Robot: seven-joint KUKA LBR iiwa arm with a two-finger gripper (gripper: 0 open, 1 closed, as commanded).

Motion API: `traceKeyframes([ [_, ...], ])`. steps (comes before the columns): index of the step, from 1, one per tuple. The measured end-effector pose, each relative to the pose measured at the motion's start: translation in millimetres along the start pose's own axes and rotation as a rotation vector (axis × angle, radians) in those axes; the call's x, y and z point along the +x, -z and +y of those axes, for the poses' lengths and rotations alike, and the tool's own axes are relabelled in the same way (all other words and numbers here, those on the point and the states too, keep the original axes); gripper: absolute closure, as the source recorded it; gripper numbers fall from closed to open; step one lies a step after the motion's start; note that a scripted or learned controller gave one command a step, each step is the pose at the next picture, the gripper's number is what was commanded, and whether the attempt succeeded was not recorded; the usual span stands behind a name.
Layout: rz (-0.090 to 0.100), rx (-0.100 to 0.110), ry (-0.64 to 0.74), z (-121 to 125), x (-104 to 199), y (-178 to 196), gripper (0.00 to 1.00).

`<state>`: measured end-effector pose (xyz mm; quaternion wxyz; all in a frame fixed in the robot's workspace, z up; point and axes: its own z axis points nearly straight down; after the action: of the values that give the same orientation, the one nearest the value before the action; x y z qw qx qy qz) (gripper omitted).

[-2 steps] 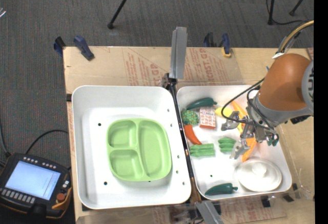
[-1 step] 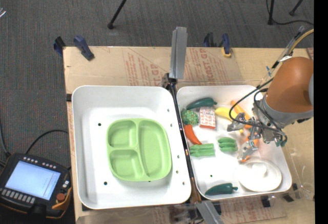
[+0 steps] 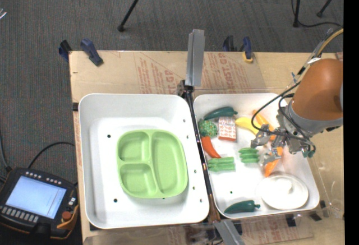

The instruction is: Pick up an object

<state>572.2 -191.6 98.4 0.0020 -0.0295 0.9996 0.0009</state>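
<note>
The right bin point(image 3: 224, 193) holds toy foods. These include a dark green pepper point(image 3: 221, 112), a broccoli piece point(image 3: 207, 127), a strawberry-print block point(image 3: 226, 129), a yellow banana point(image 3: 244, 123), an orange carrot point(image 3: 211, 148), two green bean bundles point(image 3: 221, 165) point(image 3: 248, 154), and a second dark pepper point(image 3: 242, 206). My gripper point(image 3: 269, 149) is low over the bin's right middle. It sits among orange pieces point(image 3: 270, 169) point(image 3: 260, 119), just right of the smaller green bundle. The grey wrist hides what lies directly beneath it.
A white round dish point(image 3: 284, 192) lies in the right bin's front corner. The left bin point(image 3: 95, 126) holds a green divided plate point(image 3: 151, 163). A grey post point(image 3: 195, 61) stands behind the bins. A teach pendant point(image 3: 36, 199) rests at the lower left.
</note>
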Motion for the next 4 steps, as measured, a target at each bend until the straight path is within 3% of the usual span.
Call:
traceKeyframes([
  [1, 0.001, 0.000, 0.001, 0, 0, 0, 0.00],
  [2, 0.001, 0.000, -0.007, -4, 29, -10, 0.00],
  [3, -0.001, 0.001, 0.000, -2, 27, 0, 1.00],
  [4, 0.000, 0.000, 0.001, -1, 27, -1, 0.00],
])
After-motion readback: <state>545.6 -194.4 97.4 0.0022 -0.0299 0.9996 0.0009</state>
